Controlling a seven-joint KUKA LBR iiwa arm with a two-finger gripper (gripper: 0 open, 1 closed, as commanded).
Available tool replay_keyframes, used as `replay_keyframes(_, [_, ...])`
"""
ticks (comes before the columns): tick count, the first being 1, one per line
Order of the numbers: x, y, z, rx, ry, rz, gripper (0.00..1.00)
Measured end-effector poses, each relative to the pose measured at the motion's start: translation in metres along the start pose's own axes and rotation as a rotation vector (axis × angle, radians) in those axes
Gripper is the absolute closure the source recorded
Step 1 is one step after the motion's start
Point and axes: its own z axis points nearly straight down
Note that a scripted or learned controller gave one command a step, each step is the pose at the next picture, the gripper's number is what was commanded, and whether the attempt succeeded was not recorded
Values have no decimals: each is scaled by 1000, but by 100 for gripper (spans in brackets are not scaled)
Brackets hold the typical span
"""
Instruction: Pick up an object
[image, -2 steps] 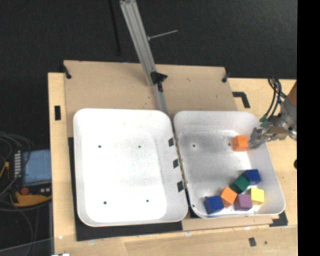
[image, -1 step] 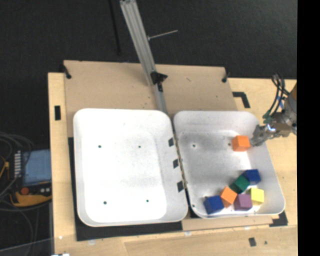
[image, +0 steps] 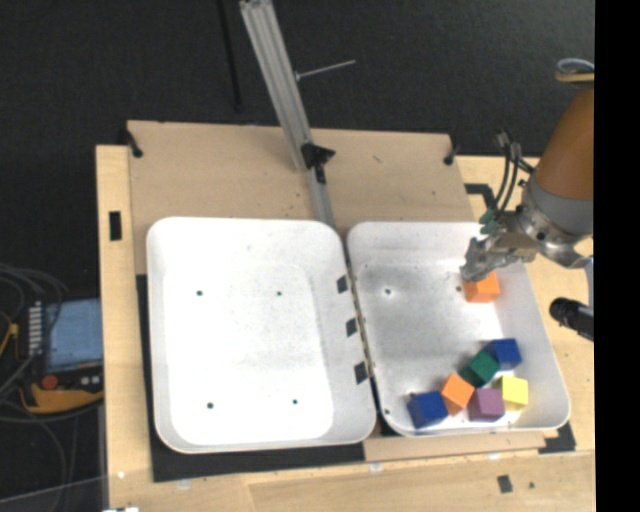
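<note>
Smooth white plastic bins — speckled, faintly glossy — on a matt wooden bench.

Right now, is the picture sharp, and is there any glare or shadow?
Camera view: slightly soft overall; the white bins look bright, nearly washed out; a faint shadow lies under the gripper beside the orange block; the floor around is dark.

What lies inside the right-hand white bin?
Inside the right bin: an orange block under the gripper, its top partly covered, plus a cluster of blocks near the front corner.
</note>
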Motion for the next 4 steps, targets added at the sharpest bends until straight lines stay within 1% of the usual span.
replay_keyframes(1, [60,10,6,3,0,1,100])
replay_keyframes(2, [107,14,9,4,0,3,100])
replay_keyframes(3, [152,33,3,1,2,1,100])
replay_keyframes(4, [202,56,6,1,1,1,100])
